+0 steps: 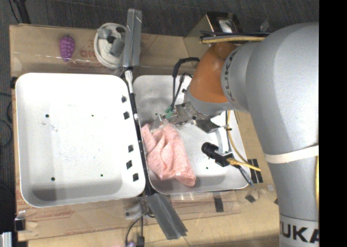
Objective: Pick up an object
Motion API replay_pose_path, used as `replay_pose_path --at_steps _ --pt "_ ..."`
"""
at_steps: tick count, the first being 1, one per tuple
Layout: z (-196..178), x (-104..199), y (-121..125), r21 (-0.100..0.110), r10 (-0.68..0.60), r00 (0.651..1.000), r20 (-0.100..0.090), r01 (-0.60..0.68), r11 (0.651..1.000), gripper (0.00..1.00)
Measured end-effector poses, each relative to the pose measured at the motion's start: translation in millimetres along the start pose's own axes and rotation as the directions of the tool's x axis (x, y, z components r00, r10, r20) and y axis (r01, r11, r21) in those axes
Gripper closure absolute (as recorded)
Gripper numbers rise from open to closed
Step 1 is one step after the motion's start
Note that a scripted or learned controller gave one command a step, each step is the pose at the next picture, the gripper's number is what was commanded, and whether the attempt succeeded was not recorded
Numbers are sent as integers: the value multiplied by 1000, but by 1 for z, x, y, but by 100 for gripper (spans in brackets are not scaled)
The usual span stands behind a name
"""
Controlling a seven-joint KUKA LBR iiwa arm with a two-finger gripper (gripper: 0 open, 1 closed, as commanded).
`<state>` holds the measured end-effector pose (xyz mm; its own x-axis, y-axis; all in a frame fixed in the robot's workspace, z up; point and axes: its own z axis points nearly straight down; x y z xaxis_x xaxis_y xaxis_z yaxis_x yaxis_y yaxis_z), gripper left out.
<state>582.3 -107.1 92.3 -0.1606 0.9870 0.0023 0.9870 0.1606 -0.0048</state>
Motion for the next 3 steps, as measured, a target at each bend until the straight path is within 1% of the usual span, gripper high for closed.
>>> replay_pose_path --at_steps 1,2,3 --pt "-31 13 -10 2 -146 989 -1 146 989 0" --pt "1 1 24 -1 211 977 1 -211 977 0" --pt "1 -12 -38 -1 262 965 1 -262 965 0"
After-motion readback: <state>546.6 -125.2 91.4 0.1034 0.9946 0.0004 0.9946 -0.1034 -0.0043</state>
